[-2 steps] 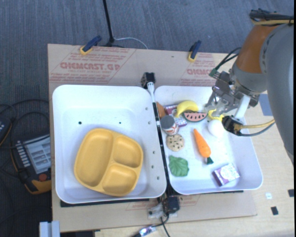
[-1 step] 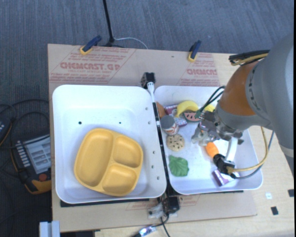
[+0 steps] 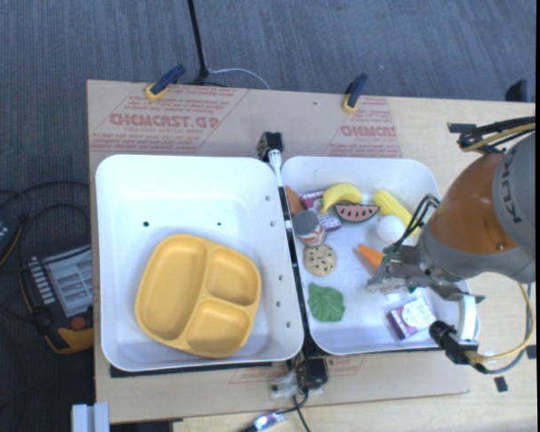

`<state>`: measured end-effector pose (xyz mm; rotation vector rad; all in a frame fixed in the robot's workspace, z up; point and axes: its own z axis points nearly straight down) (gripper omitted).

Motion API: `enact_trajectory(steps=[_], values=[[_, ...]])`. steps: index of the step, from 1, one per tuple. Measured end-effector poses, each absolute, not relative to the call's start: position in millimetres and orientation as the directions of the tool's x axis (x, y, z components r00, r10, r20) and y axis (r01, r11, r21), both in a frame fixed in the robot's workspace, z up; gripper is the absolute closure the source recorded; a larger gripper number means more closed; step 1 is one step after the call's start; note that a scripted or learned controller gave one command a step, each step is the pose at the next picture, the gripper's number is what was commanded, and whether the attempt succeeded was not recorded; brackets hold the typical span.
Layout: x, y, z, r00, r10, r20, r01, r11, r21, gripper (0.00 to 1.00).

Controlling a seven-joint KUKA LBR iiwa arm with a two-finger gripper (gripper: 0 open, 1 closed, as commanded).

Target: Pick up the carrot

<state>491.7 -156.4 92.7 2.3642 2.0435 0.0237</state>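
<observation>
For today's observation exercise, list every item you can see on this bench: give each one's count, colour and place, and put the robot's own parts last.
Shallow white bins: 2, white, side by side on the bench.
Divided plastic plate: 1, yellow, in the left bin.
Toy carrot: 1, orange, middle of the right bin, beside the gripper.
Toy bananas: 2, yellow, back of the right bin.
Toy watermelon slice: 1, red with dark rind, between the bananas.
Toy egg: 1, white, behind the carrot.
Toy cookie: 1, tan with dark chips, left of the carrot.
Toy leafy green: 1, green, front left of the right bin.
Small carton: 1, purple and white, front right.
Clamps: 2, blue and yellow, rear bench edge.
Robot arm: 1, grey and orange, from the right.
Gripper: 1, dark, over the right bin.
</observation>
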Motion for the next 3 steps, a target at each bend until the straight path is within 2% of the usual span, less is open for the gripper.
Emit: enact_trajectory(steps=[1,2,3], values=[[641.3,-144,91,0.115,0.993,-0.006,0.993,-0.115,0.019,1.00],[667.2,-216,90,-0.138,0.990,0.008,0.990,0.138,-0.011,1.00],[628.9,-224,91,-0.461,0.887,-0.011,0.887,0.461,0.009,1.00]])
